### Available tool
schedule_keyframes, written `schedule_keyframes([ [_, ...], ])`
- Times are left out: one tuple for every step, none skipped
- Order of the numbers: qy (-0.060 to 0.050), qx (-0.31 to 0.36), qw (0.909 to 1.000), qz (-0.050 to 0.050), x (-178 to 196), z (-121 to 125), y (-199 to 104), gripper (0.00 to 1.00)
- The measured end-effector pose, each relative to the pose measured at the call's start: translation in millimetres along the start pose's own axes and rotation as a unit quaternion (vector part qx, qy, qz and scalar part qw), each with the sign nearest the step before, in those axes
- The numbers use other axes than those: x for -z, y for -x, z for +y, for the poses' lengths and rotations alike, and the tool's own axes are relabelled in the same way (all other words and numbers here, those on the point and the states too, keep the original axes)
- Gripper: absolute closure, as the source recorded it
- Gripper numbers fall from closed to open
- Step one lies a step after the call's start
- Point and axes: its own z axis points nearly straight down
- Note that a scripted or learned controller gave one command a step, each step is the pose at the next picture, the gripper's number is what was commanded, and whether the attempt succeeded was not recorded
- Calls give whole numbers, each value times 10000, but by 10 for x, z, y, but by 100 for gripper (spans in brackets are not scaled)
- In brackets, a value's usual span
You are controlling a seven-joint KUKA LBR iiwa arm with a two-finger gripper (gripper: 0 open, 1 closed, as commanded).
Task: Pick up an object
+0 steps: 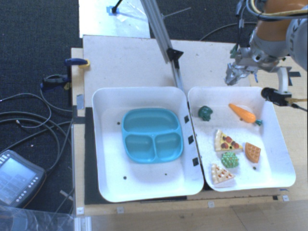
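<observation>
Six toy foods, among them an orange carrot (242,113), lie in the right bin (285,154); the hand (236,74), grip state unclear, hovers above the pale desk (130,61).

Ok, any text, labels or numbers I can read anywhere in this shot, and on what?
None readable.
Handheld screen, lower left: lit display, content too blurred to read.
Black marks on the rim between the bins: no legible characters.
Blue tray, carrot, pizza slice: no print visible.
</observation>
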Motion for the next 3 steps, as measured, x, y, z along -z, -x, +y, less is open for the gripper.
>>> schedule_keyframes([
  [5,2,10000,3,78,-44,-551,100],
  [6,3,10000,3,124,-52,-1126,100],
  [-7,-1,10000,4,-61,-115,-1692,100],
])
